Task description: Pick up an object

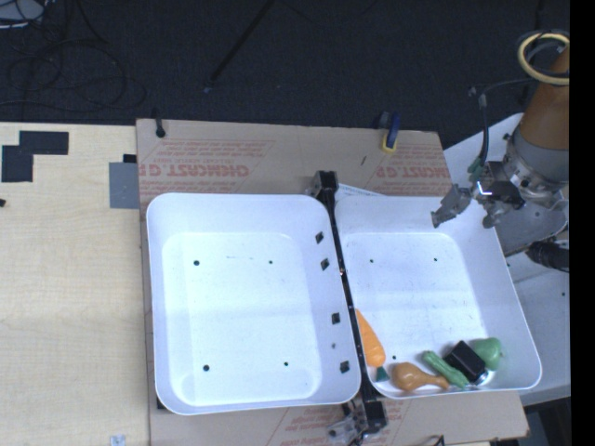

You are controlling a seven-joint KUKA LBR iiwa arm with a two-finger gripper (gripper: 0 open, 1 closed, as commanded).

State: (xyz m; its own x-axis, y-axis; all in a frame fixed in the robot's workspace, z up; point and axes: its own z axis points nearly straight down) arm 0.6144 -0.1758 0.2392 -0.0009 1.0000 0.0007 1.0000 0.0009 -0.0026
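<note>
Risk: objects huddle in the right bin's (521, 319) near corner, touching; a descending pincer (472, 204) may strike the wall or nudge neighbours and close on nothing.
Pincer: up at the right bin's far right edge, well apart from the objects; fingers look spread, nothing between them.
Bins: two; left bin (158, 286) bare.
Count: one orange carrot (371, 340), one tan gourd-shaped toy (414, 376), one green piece (446, 367), one black block (467, 360), one green rounded piece (488, 349).
</note>
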